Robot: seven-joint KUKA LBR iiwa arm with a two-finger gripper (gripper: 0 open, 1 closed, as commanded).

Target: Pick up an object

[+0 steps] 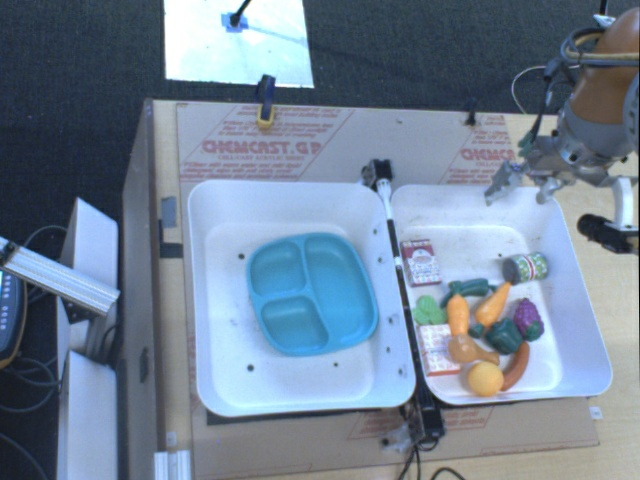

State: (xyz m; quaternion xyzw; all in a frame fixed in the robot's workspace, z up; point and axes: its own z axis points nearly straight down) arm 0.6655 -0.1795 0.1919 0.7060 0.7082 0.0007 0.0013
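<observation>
The right bin (565,268) holds a heap of toy food: a red and white carton (421,262), a small green-labelled can (526,267), two orange carrots (458,315), a green pepper (503,335), purple grapes (527,319), a yellow lemon (484,378) and a sausage (516,366). My gripper (520,189) hangs above the bin's back right corner, away from the heap. Its two fingers (495,190) stand apart, open, with nothing between them.
The left bin (215,268) holds a blue three-compartment plate (311,292). A black clamp bar (395,268) runs between the two bins. A white sheet (238,26) lies on the dark floor at the back. A metal rail (60,276) stands at the left.
</observation>
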